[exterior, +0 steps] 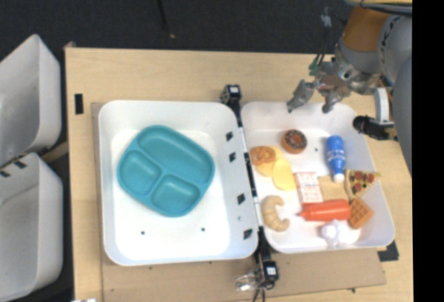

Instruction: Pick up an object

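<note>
Gripper (313,98) spread wide, holding nothing, poised over right bin (269,115) far edge for a descent | toy foods clustered in that bin, chocolate donut (294,141) nearest below | teal plate (165,170) alone in left bin (111,224)

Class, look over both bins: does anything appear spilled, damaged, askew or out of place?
Nothing stands out. The blue divided plate lies flat in the left bin; the toy foods lie loose in the right bin.
</note>
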Robot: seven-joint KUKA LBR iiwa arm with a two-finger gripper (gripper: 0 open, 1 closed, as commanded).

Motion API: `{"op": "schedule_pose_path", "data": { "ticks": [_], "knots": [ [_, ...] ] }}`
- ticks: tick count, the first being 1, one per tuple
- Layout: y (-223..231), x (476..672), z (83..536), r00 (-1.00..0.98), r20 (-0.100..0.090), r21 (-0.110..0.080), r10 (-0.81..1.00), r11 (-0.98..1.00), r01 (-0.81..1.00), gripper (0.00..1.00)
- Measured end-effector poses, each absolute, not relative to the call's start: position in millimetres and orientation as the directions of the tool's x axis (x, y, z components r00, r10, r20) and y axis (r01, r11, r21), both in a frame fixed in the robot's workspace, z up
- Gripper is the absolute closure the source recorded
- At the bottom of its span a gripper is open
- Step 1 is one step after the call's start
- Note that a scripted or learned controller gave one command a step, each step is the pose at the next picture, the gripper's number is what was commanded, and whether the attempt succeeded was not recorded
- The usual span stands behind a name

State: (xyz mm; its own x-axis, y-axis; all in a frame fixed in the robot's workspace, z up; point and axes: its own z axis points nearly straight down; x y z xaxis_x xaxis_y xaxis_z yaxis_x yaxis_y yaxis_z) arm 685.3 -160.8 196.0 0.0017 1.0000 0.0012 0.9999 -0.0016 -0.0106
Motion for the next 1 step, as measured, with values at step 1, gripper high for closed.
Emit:
{"op": "schedule_pose_path", "data": {
  "ticks": [1],
  "knots": [
    [-160.4, 687.6, 203.3, -0.001, -0.001, 0.0, 1.0, 0.001, 1.0, 0.0]
  ]
}}
